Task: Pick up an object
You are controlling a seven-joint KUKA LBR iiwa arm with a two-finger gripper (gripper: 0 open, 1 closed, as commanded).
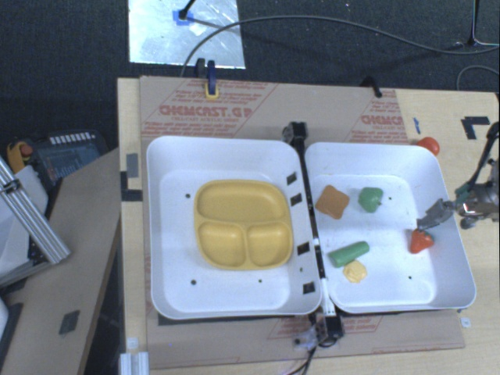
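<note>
Below me lies a bench [258, 100] covered with brown board, and on it two shallow white bins stand side by side, touching along their inner edges. In the left bin [168, 209] rests a yellow plate with three compartments [242, 223]. The right bin [445, 287] holds the small things: a brown block [333, 201] near the dividing edge, a green round piece [370, 199] just beside it, a long green piece [348, 253] lower down, and a small yellow piece [355, 271] touching its lower side. By the right wall of this bin lies a small red piece [421, 241]. I reach in from the right, and my pincer [433, 216] hangs just above this red piece, near the bin's right wall. Whether its fingers are wide or narrow I cannot tell, because they look small and blurred. Another red-orange thing [427, 145] sits on the bench outside the right bin, at its far corner.
</note>
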